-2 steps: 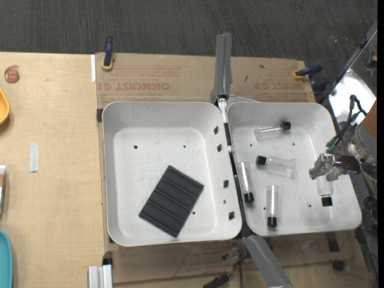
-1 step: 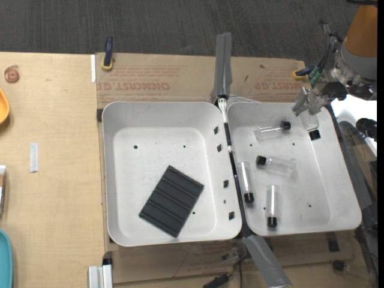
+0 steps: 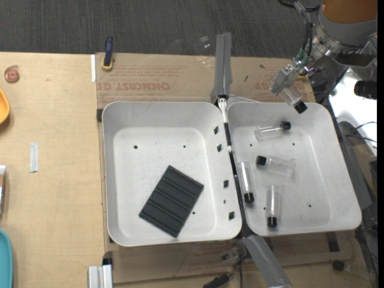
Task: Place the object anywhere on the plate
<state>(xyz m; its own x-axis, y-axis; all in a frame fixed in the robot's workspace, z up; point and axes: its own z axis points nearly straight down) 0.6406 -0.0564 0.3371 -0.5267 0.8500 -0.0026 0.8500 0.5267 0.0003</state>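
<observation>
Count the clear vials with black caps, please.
5: one in the tool above the right bin's far edge, four lying inside: far, middle, left wall, near.

Arm enters at far right, upper corner of view. Orange band (image 3: 351, 2) at the top edge, grey wrist section (image 3: 343, 33) directly below it. Wrist angled down and to the left. Gripper (image 3: 287, 84) at the end of it, tilted, pointing toward the near left. A clear tube with a black cap (image 3: 294, 99) sits between the fingers, cap end lowest, on the near right side. Gripper raised, over the far edge of the right bin (image 3: 312, 218). Thin cables run along the wrist's left side.
</observation>
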